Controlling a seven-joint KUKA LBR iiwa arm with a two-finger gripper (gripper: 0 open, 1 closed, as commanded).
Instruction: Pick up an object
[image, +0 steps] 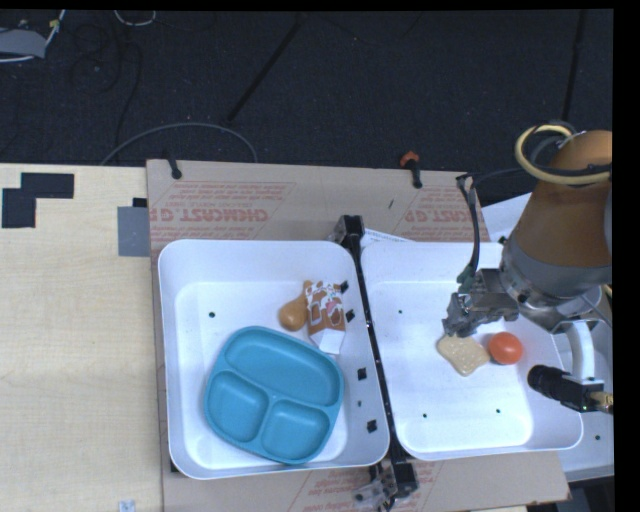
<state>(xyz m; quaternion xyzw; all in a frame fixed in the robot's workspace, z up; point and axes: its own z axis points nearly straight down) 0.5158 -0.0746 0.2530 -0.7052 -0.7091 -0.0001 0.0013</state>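
My gripper (466, 316) hangs low over the right bin (420, 420), near its middle right. Just below it, touching or nearly touching its tip, lies a flat beige toast-shaped piece (463, 355). A small orange-red ball (506, 347) rests immediately right of that piece. Nothing shows as held by the gripper. The grey and orange arm comes in from the right and hides the bin's right wall.
In the left bin (185, 300) lie a blue divided plate (272, 393), a brown-orange rounded item (293, 314) and a small brown-and-white patterned carton (325, 308) against the divider. Cardboard sheets lie under both bins.
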